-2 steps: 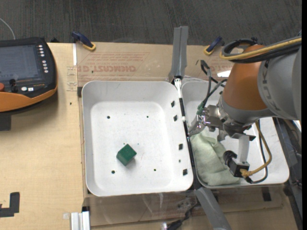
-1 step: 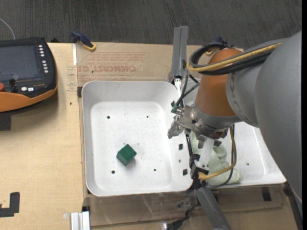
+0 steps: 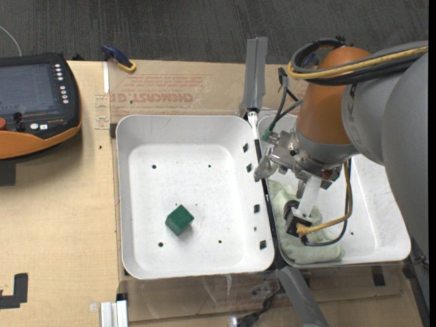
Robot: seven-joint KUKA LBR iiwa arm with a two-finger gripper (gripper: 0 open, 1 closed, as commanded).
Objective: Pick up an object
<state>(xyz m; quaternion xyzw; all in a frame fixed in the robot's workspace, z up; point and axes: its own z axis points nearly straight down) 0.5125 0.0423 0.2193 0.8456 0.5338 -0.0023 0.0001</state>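
Wooden bench [image 3: 54,237] carries left bin [image 3: 127,203], right bin [image 3: 385,210] and a control pendant [image 3: 34,107]

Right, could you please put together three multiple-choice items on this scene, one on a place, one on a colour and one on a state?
1. Where does the cube lie?
A. In the left bin.
B. In the right bin.
C. On the cardboard beyond the bins.

2. What colour is the cube?
A. Red.
B. Green.
C. Yellow.

3. What state is the cube in?
A. Lifted clear of the bin.
B. Covered by a cloth.
C. Resting free on the bin floor.

Answers: 1 A, it sits on the left bin's white floor; 2 B, its faces are plainly green; 3 C, it rests alone with nothing touching it, and the arm is off to the other side.
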